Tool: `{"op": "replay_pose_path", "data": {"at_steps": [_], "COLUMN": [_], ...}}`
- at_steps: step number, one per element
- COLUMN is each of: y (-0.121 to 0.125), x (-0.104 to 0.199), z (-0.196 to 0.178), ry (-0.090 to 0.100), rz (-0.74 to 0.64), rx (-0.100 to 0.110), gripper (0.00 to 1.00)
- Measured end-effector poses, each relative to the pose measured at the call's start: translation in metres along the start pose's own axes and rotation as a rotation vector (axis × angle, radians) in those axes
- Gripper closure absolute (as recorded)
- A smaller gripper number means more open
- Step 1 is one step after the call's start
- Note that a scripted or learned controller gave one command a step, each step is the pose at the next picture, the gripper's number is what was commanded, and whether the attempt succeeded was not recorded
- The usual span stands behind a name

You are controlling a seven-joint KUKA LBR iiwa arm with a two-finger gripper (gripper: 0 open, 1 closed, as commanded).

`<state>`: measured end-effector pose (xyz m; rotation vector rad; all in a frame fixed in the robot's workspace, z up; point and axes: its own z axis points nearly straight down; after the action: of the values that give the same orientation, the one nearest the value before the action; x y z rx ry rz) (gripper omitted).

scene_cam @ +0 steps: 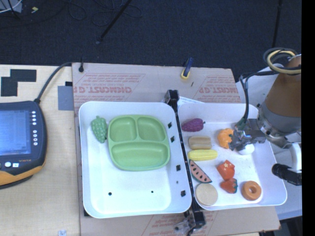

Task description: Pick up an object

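Jaws: you cannot tell from this view whether they are spread or pressed together; the gripper (pixel 242 142) is a dark, blurred cluster low over the right bin (pixel 268 154), just beside the orange fruit (pixel 225 137) near that bin's right edge. No object can be seen between them.

Count for the right bin, ten items: one purple eggplant (pixel 193 125), one brown bread roll (pixel 199 142), one yellow corn cob (pixel 202 155), one watermelon slice (pixel 199 172), one round cracker (pixel 206 194), two red pieces (pixel 226 169) (pixel 229 185), one glazed donut (pixel 251 190), one small white object (pixel 246 149) at the gripper, partly hidden, and the orange fruit.

Left bin (pixel 128 200): one green divided plate (pixel 138 142), one green grape bunch (pixel 99 129) at its left.

You will find the arm (pixel 285 95) cut off at the right.
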<state>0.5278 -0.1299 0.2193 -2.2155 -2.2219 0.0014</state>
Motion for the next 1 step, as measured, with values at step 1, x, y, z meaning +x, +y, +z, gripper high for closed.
{"op": "replay_pose_path", "data": {"at_steps": [1], "y": [0.0015], "x": [0.0618], "z": [-0.0057], "ry": [0.0], "rz": [-0.001], "rx": [0.0], "gripper": [1.0]}}
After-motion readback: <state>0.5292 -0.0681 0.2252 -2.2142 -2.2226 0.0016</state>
